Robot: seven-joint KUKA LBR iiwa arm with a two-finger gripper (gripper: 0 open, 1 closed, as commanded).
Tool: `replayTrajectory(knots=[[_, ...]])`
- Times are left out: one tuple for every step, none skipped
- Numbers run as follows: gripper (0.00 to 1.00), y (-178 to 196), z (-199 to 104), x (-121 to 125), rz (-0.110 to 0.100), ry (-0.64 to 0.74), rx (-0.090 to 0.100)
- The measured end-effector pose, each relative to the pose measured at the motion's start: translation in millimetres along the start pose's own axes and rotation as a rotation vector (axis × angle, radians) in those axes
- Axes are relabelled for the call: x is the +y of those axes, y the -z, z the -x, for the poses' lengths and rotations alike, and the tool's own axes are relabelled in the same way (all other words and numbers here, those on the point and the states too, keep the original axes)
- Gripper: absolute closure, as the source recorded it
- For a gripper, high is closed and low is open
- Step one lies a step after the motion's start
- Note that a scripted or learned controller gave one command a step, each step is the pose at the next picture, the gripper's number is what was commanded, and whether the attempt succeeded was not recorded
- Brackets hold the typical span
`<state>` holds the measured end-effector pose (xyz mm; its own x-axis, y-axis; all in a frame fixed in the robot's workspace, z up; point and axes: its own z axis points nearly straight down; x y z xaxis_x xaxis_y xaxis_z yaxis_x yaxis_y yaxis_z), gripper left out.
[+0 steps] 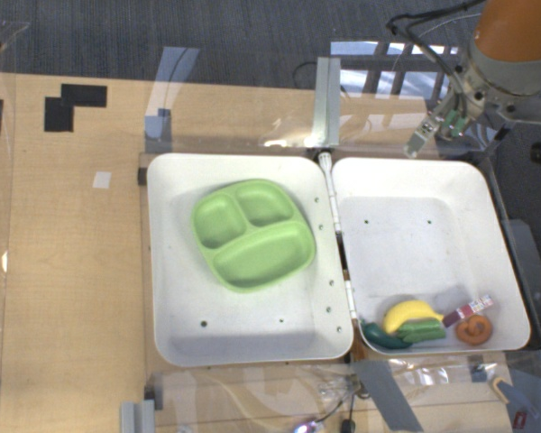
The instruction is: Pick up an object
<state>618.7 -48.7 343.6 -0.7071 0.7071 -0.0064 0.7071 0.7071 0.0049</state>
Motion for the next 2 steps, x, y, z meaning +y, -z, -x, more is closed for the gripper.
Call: replayTrajectory(knots=[[1.0,-50.4,58.9,-54.1,0.0,0.079,-0.001],[1.0,-2.8,60.9,-59.3,0.002,0.649,-0.004]])
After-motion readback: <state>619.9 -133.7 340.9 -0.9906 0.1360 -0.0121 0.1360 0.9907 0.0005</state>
